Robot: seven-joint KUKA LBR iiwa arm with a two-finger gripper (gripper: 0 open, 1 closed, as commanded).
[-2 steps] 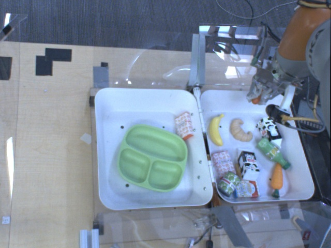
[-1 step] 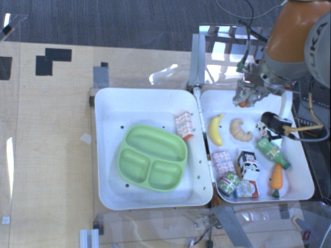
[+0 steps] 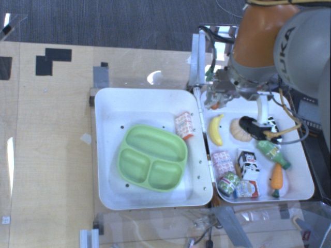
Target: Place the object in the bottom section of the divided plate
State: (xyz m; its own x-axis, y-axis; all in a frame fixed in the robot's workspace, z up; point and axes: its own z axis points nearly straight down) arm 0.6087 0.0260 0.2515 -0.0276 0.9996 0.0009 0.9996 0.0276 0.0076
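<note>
A light green divided plate (image 3: 152, 158) lies in the left bin (image 3: 111, 138), with one long section at the back and two smaller ones toward the front; all three are bare. A small red and white packet (image 3: 184, 125) rests just beyond the plate's right rim. My gripper (image 3: 214, 101) hangs over the back left corner of the right bin (image 3: 302, 187), just above a yellow banana (image 3: 215, 130). I see nothing held in it.
The right bin also holds a pale bread roll (image 3: 238, 130), a green bottle (image 3: 273, 153), a carrot (image 3: 277, 179), a cow-patterned carton (image 3: 250, 164), a pink packet (image 3: 223, 162) and a can (image 3: 228, 182). The bins' shared wall runs between plate and banana.
</note>
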